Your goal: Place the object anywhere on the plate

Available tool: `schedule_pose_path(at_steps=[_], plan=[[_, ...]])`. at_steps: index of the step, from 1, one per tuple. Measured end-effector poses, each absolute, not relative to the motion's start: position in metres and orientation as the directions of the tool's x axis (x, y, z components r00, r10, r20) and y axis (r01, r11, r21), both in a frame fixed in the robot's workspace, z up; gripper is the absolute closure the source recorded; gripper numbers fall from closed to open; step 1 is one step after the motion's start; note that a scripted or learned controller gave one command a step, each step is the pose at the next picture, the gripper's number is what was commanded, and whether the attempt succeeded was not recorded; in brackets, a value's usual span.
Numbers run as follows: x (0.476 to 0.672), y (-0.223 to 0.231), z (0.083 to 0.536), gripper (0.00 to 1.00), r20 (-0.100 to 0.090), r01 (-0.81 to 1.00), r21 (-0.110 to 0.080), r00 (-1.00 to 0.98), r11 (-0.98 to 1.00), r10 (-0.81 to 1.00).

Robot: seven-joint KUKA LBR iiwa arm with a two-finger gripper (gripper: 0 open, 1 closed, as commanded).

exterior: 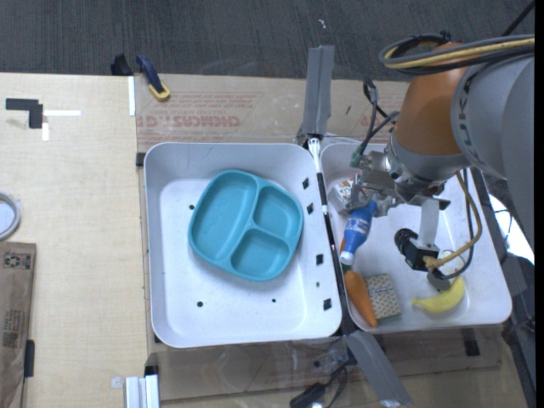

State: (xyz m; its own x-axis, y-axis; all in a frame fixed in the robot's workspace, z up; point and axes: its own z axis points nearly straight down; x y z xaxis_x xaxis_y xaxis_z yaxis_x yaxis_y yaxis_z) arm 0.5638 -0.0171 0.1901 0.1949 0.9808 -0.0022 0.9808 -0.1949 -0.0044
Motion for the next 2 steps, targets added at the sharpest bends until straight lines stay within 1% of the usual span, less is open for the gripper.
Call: schedule_pose_path(at_steps=[1, 2], plan=[[0.5765, 0.0752, 0.1901, 1.0, -0.003, 0.936, -0.003, 0.353, -0.353, 0.936], [0.5765, 0.0749, 0.1901, 0.0, -0.004, 0.936, -0.003, 0.353, -0.353, 0.936]])
